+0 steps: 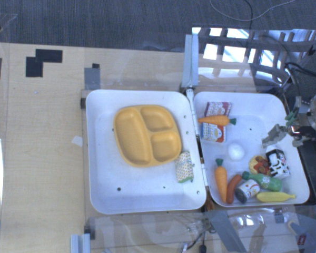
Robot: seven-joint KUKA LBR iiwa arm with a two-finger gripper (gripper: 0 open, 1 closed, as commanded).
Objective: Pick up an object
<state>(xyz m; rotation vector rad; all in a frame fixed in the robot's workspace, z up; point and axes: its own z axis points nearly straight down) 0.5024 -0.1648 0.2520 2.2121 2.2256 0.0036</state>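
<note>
Camera view looks down on a pale wooden bench [42, 157] carrying two shallow white bins side by side. The left bin [102, 194] holds a yellow three-compartment plastic plate [146, 135] and, just beside the plate's lower right corner, a small pale patterned pouch [184, 167]. The right bin [247, 115] gathers the likely pick targets: a red-and-white carton [217, 108] with an orange toy carrot [216, 120] lying across it, a white ball [235, 152] near the middle, a second orange carrot [220, 179] beside a red sausage-shaped toy [233, 187], and a crowded cluster at the lower right that includes a black-and-white cow figure [277, 164] and a yellow banana [275, 196]. The grey two-finger jaws [278, 134] hang over the right bin's right side, above bare floor between the ball and the cow. They look empty, touching nothing; whether they are spread or closed cannot be told. Judging by this, no object is yet chosen or lifted.
</note>
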